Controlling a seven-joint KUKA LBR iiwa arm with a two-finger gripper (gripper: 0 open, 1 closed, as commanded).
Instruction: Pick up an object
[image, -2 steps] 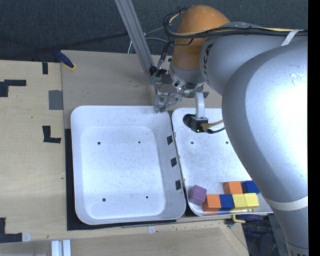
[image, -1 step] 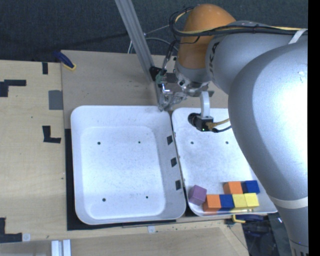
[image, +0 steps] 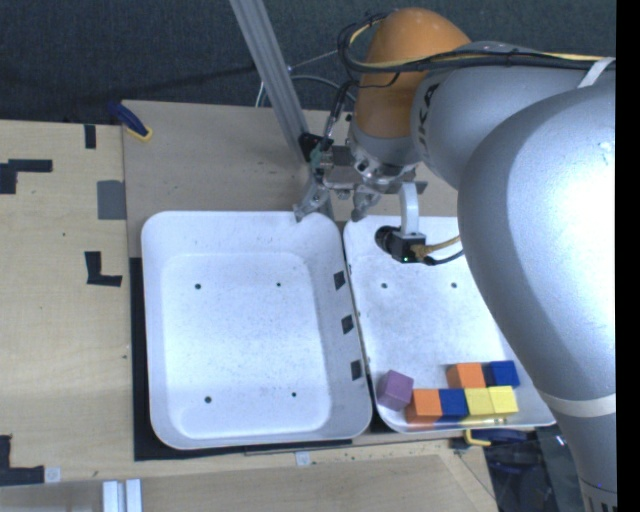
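**Blocks in the near corner, jaws parked at the far rim**

Clustered in the near corner of the right bin (image: 420, 300): a purple block (image: 396, 387) at the left end, slightly apart and turned; beside it an orange block (image: 427, 402), a blue block (image: 453, 402) and two yellow blocks (image: 492, 401) in a front row; behind these a second orange block (image: 466, 376) and a second blue block (image: 503, 374). Packed touching one another, save the purple one, and pressed toward the bin's near wall. Probably the easiest candidate, that purple block, with free space on its left and far sides for a finger.

Left bin (image: 240, 330) alongside, separated by the two rims.

Well away from the cluster, at the far edge of the bins: gripper (image: 337, 205), hanging just above the spot where the two rims meet, two fingers (image: 308, 205) pointing down with a visible gap between them. Jaws released, nothing between them. Above, the orange band (image: 405, 70) and the grey arm (image: 530, 200), looming over much of the right bin.

Judged stage: before any grasp, nothing lifted. Next move likely a travel toward the near corner, then a descent. Risk there: fingers landing on tightly packed neighbours or the bin wall rather than straddling one block.

Light wooden bench (image: 60, 330) all around.
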